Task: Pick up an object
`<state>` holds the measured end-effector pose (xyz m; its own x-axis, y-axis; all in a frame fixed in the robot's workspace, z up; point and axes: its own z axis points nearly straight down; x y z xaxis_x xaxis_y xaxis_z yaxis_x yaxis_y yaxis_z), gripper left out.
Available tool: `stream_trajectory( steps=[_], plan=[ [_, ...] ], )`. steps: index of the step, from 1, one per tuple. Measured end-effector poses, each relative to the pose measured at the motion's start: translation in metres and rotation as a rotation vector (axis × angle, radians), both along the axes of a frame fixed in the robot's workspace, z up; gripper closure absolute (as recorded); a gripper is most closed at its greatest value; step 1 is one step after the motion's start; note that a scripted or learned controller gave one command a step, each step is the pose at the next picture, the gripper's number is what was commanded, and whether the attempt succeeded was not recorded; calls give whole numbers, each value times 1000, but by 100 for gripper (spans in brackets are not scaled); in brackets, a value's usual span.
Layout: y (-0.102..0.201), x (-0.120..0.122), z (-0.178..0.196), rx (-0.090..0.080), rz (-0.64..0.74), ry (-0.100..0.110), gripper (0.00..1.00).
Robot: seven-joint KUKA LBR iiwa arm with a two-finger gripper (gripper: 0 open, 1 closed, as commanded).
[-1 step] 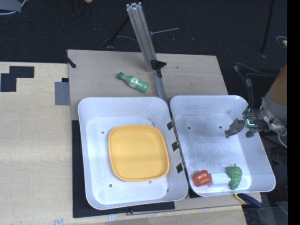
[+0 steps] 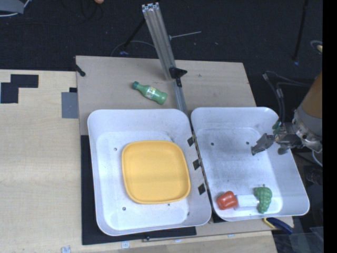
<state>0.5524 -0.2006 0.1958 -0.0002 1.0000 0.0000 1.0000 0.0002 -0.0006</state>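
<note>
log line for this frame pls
gripper: over right bin, holding nothing | red pepper, broccoli: front of bin

Seen from above: pale wooden bench (image 2: 37, 157) across the left and centre, marked with a few black and grey patches. Raised beige board (image 2: 210, 83) behind, under a slanted aluminium rail (image 2: 160, 36). Beyond, dark carpeted floor (image 2: 237, 20) strewn with black cables (image 2: 79, 4). Black mat (image 2: 87, 194) edging the lower left. Even, soft lighting.
</note>
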Motion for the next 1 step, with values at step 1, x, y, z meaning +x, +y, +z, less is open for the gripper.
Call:
stream_trajectory(
  steps=[1],
  plan=[
    [-8,-6,-56,1,0,5,0]
  ],
)
